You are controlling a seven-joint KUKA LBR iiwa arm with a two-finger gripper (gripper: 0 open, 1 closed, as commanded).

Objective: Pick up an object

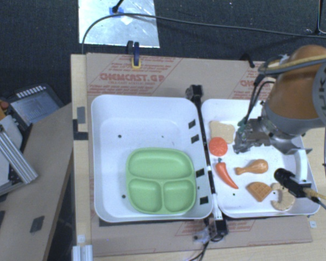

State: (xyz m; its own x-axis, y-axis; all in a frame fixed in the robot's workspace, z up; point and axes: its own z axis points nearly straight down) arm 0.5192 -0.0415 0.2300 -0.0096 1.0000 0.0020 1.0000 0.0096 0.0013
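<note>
The end effector (242,142) is being hung just above the drumstick (252,168), which is lying sideways.

Two bins sit side by side on the table (81,200): the left bin (114,124) holds a three-part tray (160,179) toward its near edge. In the right bin (233,208), bread (223,130) lies at the back left, a tomato (218,146) just before it, and a pepper (226,174) nearer still. A drumstick (252,168) lies right of the pepper, a waffle (258,190) before the drumstick, and a cookie (283,201) at the near right corner; the arm (299,97) reaches over the bin's back right.
</note>
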